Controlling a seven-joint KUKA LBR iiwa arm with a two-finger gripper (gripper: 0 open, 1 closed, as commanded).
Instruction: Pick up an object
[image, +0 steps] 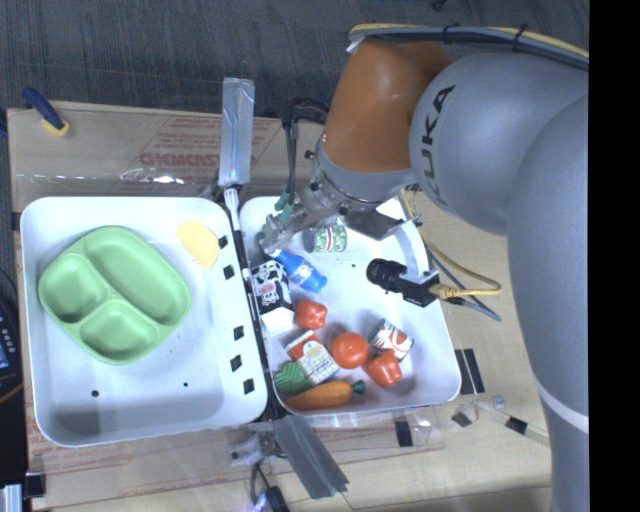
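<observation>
Gripper (275, 236) low at right bin (440, 345) rear-left corner, beside divider wall, finger state indeterminate, blue bottle (300, 272) adjacent, toys crowding front, left bin (60, 420) floor open around green plate (113, 293).

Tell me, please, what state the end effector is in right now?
End effector: over the upper part of the right bin; open or closed cannot be told, and nothing is visibly held.

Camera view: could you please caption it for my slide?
KUKA arm's gripper lowered over toy food in the right bin; green divided plate in the left bin.
</observation>
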